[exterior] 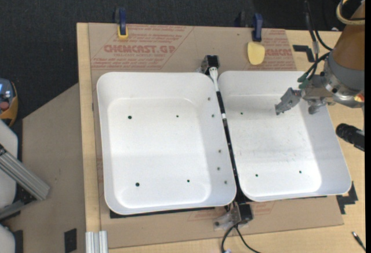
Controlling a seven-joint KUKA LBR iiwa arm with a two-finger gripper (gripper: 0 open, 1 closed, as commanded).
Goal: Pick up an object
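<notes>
My gripper (301, 105) hangs over the far right part of the right white bin (278, 188), its two grey fingers (286, 101) spread open with nothing between them. Only the bin's white floor lies under it. A small pale yellow object (255, 52) lies on the cardboard beyond the bins' far rim, left of the gripper and outside both bins. The left white bin (116, 188) stands beside the right one.
Both bins rest on a brown cardboard sheet (151, 43) held by two blue clamps (121, 19) at its far edge. A black divider strip (223, 124) runs between the bins. Dark floor surrounds the bench.
</notes>
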